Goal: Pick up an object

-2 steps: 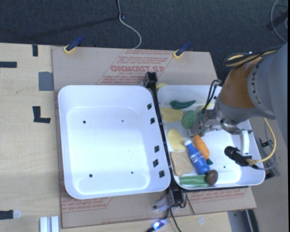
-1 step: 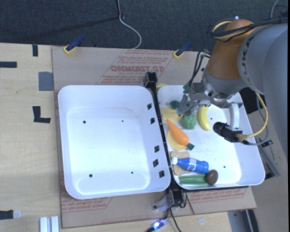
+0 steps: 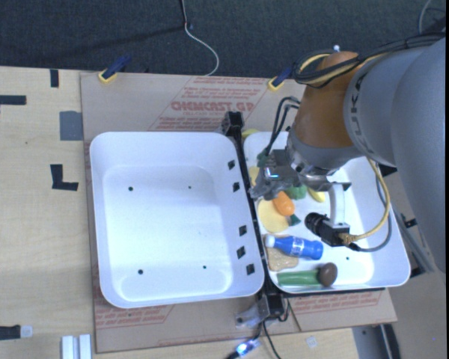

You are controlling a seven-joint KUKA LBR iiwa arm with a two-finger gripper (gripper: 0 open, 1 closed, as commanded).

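Note:
The right bin (image 3: 378,264) holds several small objects. An orange piece (image 3: 283,203) lies on a yellow disc (image 3: 272,218), with a green bit (image 3: 296,194) just behind it. A blue bottle (image 3: 297,246) lies toward the front, beside a tan piece (image 3: 281,261). At the front edge lie a green cucumber-like item (image 3: 298,278) and a brown ball (image 3: 327,274). My gripper (image 3: 270,181) hangs low over the bin's left side, right next to the orange piece. The wrist hides the bin's back part.
The left bin (image 3: 108,200) sits beside the right one, with a black divider clip (image 3: 232,122) between them at the back. A black cable fitting (image 3: 323,228) with a yellow cable hangs off the wrist. Cardboard lies under both bins.

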